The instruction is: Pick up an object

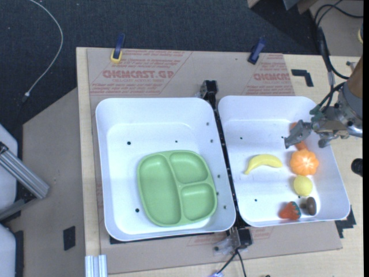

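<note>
A green divided plate is seen in the left bin, toward its front edge. In the right bin, a banana lies near the middle, while an orange, a lemon, a strawberry and a small brown fruit are lined along its right edge. The gripper is held just above the orange; whether it is open or closed cannot be told.

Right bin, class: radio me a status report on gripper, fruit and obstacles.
Gripper over right bin, beside orange; fingers' state unclear. Banana, lemon, strawberry lying loose. Nothing blocking the fruit.
</note>
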Controlling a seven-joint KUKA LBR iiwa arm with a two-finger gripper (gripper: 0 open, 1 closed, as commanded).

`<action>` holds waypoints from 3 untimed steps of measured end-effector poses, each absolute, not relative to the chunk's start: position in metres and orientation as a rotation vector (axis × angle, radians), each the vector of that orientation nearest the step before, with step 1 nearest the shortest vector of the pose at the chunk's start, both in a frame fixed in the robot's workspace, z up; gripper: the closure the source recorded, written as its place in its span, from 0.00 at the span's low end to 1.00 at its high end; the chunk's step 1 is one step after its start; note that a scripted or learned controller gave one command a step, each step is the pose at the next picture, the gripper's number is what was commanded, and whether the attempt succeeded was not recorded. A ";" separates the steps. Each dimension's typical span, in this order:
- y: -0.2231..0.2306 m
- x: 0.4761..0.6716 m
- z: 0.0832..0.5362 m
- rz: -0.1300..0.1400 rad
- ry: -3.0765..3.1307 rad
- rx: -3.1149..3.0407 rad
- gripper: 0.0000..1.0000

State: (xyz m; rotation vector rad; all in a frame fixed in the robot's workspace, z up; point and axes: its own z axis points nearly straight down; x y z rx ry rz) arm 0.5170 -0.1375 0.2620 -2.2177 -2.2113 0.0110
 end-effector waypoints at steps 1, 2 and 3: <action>-0.137 0.519 0.268 0.000 -2.222 -2.221 0.00; -0.141 0.522 0.224 0.005 -2.217 -2.218 0.00; -0.146 0.519 0.182 0.001 -2.220 -2.221 0.00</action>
